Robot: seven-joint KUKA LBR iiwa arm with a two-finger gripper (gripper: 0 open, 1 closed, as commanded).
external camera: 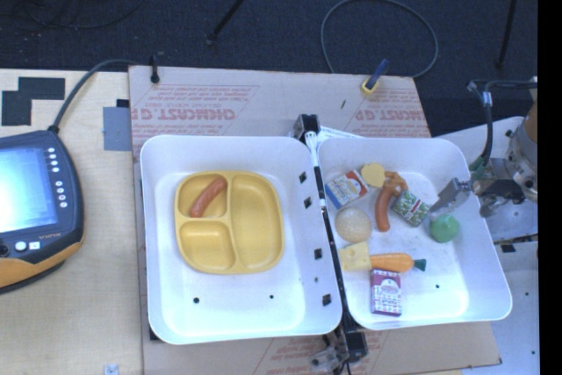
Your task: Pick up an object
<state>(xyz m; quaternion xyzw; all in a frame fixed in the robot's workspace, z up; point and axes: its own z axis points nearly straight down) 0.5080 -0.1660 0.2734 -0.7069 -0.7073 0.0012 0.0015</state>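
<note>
Nearest the viewer, a small red carton (385,292) lies flat in the right bin (479,299), close to its front wall. Just behind the carton rest a toy carrot (392,262) and a yellow cheese wedge (355,256); farther back sit a pale round ball (354,225), a sausage (384,205), a green-labelled packet (409,208) and a red-and-white packet (346,187). Right of the carrot lies a green ball (444,228), apart from its neighbours. The gripper (453,192) hangs just behind that ball; whether it is open or closed, I cannot tell. The left bin (167,294) holds a yellow divided plate (230,221) with another sausage (207,196). Centring squarely over the green ball before descending seems wise, since it could roll away.
</note>
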